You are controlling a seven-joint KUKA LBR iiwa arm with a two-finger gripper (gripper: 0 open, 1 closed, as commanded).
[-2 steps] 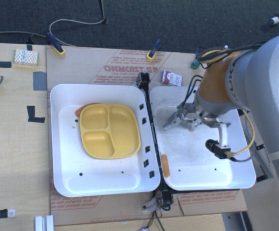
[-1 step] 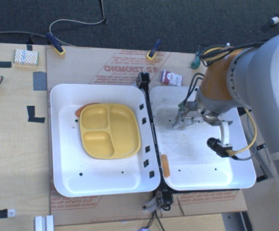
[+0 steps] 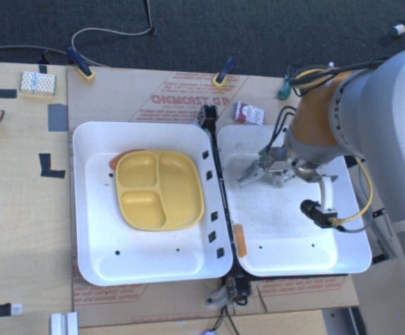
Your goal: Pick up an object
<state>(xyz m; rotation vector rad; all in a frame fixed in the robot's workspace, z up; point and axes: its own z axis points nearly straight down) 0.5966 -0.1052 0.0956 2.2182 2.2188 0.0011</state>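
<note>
1. White plastic walls ring both bins; the left bin [image 3: 91, 257] and the right bin [image 3: 342, 257] meet along a dark seam with clips down the middle of the table [image 3: 21, 215].
2. Most of the right bin's floor lies bare in front of the arm [image 3: 370, 117], toward the near rim.
3. From where I stand, the tool [image 3: 251, 175] hangs low over the right bin's far left part, close to the seam. Its thin metal fingers [image 3: 246, 178] point left, and I cannot tell how far apart they sit; nothing shows between them.
4. A small orange piece [image 3: 239, 239] lies in the right bin against the seam wall, nearer the front, well apart from the tool.
5. The yellow divided plate [image 3: 160, 189] fills the middle of the left bin, across the seam from the tool.
</note>
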